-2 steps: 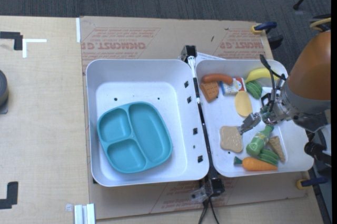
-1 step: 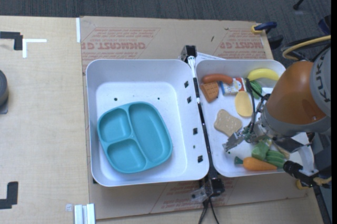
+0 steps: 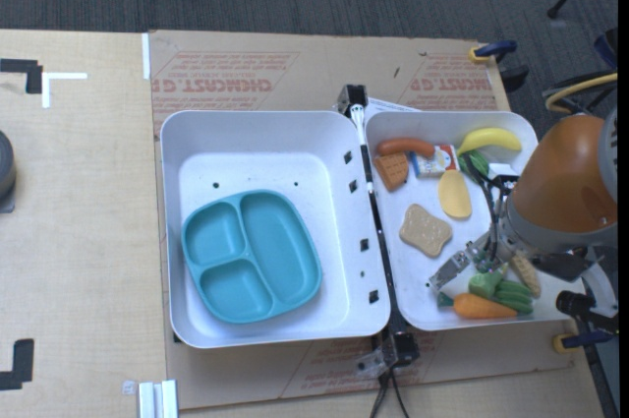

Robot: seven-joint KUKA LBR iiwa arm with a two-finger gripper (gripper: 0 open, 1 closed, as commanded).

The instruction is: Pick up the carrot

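The carrot (image 3: 482,307) is orange and lies flat at the near edge of the right bin (image 3: 408,303), pressed against a cluster of green vegetables (image 3: 502,289). My gripper (image 3: 460,267) hangs low over the bin's near half, just up and left of the carrot, between it and the bread slice (image 3: 425,230). Nothing is seen held in it. The arm's orange band (image 3: 565,175) covers the bin's right side.
The right bin also holds a banana (image 3: 489,141), a sausage (image 3: 405,147), a small orange cracker (image 3: 393,172), a white packet (image 3: 432,162) and a pale yellow slice (image 3: 454,195). A blue divided plate (image 3: 253,255) lies in the left bin (image 3: 187,150).
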